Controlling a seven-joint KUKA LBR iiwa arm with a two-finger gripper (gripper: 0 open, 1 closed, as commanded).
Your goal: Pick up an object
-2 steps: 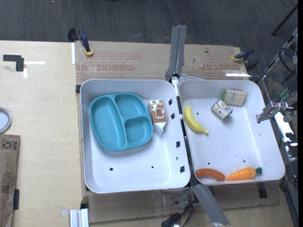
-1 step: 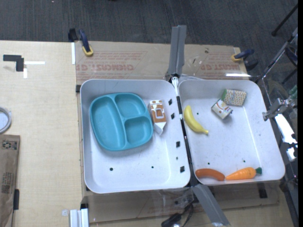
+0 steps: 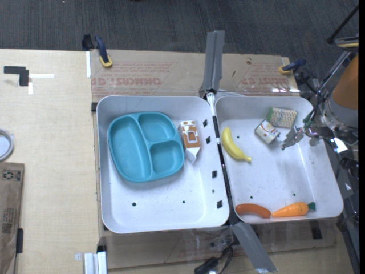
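My gripper (image 3: 300, 140) hangs over the right side of the right bin (image 3: 319, 176), reaching in from the right. It is open, with nothing between its fingers. Just left of it lie a small white carton (image 3: 266, 132) and a green patterned pouch (image 3: 283, 117). A yellow banana (image 3: 233, 145) lies at the bin's left side. Along the front wall rest an orange-red sausage-shaped piece (image 3: 253, 210) and a carrot (image 3: 292, 209). The left bin (image 3: 159, 210) holds a blue divided plate (image 3: 146, 146) and a small orange and white carton (image 3: 190, 137) beside it.
A grey upright bar (image 3: 213, 61) stands behind the joint of the two bins. Clamps (image 3: 103, 54) hold the cardboard sheet at the back. A roll of tape (image 3: 3, 146) lies at the far left of the bench.
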